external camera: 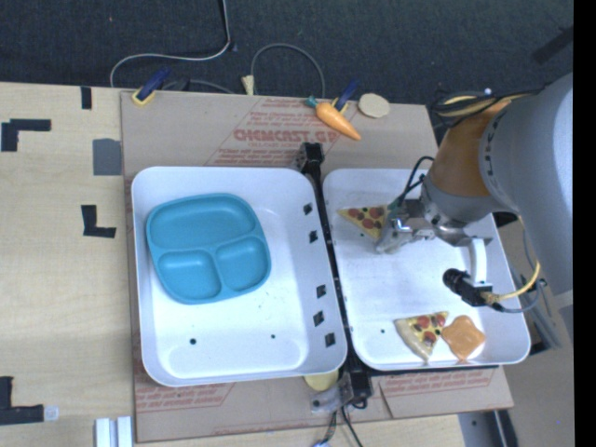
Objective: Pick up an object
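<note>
Just right of the black divider [321, 250], in the far part of the right bin [424, 277]: a toy pizza slice [363, 218], lying flat, long axis running away from the divider toward the gripper [391, 233]. Too small to tell which end is the tip. Touching or nearly touching the slice's end away from the divider: the gripper, low over the bin floor. Open or closed, cannot tell; nothing seen held. Behind it, farther from the divider, the grey arm with its orange band [466, 156], covering that bin's outer far corner. Further right of the divider, by the near rim: a second pizza slice [421, 331], narrow end toward the near rim, and just beside it, seemingly touching, an orange lump [463, 337]. Between the two slices, a broad stretch of bare white floor. Only a narrow gap from the first slice to the divider; more room to the far rim. Left of the divider, in the left bin [279, 343]: a blue divided plate [209, 247], well apart from the walls. Beyond the divider's far end, on the cardboard [186, 128] of the counter: a toy carrot [337, 119] and, just right of it, a pale round disc [374, 106].
</note>
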Available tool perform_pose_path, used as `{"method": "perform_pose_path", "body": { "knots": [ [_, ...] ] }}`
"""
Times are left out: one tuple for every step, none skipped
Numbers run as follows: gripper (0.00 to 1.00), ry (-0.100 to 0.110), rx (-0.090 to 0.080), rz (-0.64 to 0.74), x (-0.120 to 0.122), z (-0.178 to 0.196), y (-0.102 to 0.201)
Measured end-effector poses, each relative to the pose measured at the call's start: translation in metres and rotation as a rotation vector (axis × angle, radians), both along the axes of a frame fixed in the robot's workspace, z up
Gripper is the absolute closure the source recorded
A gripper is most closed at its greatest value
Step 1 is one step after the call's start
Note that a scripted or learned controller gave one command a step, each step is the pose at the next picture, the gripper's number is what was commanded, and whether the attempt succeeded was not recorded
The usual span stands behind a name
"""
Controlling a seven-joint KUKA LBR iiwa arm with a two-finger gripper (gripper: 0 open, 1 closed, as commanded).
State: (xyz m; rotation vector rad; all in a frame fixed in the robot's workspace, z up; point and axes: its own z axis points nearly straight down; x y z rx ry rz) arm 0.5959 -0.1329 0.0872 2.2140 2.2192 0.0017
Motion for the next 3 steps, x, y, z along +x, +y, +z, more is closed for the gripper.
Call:
{"method": "perform_pose_path", "body": {
  "knots": [
    [1.0, -0.003, 0.001, -0.003, -0.017, 0.0, 0.004],
    [1.0, 0.0, 0.005, -0.003, -0.002, 0.0, -0.057],
    [1.0, 0.004, 0.005, 0.004, 0.025, 0.018, 0.003]
  ]
}}
